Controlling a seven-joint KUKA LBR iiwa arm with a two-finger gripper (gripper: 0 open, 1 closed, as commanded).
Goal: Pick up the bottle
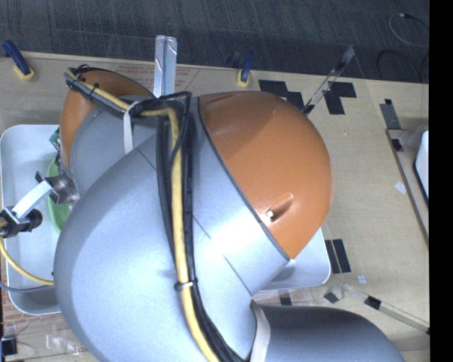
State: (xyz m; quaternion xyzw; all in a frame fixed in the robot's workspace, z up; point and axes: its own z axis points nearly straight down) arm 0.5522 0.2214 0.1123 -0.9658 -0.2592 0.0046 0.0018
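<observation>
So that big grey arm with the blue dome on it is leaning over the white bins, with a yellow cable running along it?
Nearly. The dome on the arm is orange, not blue, as the camera view shows. The rest holds: the grey arm leans over the white bins, and a yellow cable runs along it.

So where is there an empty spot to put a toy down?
Bare bench lies right of the arm, between it and the black tape marks. A strip of left bin floor shows at its far-left edge. The middle is crowded: the arm covers most of both bins.
</observation>
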